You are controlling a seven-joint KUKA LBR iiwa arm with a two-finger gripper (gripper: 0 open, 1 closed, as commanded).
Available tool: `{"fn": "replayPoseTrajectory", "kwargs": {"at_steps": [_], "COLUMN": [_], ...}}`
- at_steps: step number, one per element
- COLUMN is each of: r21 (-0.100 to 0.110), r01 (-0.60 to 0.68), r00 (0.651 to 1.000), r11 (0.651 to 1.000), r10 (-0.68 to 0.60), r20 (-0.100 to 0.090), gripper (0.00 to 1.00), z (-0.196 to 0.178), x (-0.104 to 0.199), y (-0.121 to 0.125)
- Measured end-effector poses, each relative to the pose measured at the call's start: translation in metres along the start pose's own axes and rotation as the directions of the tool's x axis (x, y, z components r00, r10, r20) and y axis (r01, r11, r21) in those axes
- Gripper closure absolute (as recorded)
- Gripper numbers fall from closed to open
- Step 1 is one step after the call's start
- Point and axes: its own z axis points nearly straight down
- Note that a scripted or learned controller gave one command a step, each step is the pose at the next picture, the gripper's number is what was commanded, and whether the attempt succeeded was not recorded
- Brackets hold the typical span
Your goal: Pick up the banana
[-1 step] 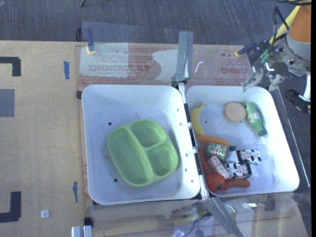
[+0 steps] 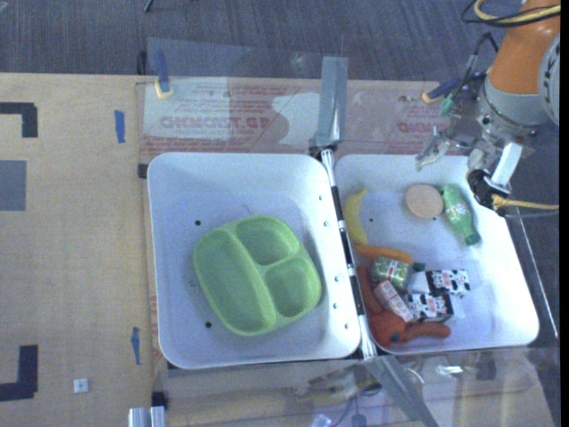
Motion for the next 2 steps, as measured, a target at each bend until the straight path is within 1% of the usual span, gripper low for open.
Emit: {"fn": "replayPoseTrajectory", "kwargs": {"at_steps": [1, 2], "r21": [0.002, 0.005], "r01": [-0.362, -0.74], "r00": [0.932, 0.672], "r11": [0.932, 0.672], "r10": [0.362, 0.74], "r20": [0.0, 0.007], "gripper": [0.0, 0.0], "z": [0.054, 0.101], "x": [0.039, 0.055], "y": [-0.01, -0.016]}}
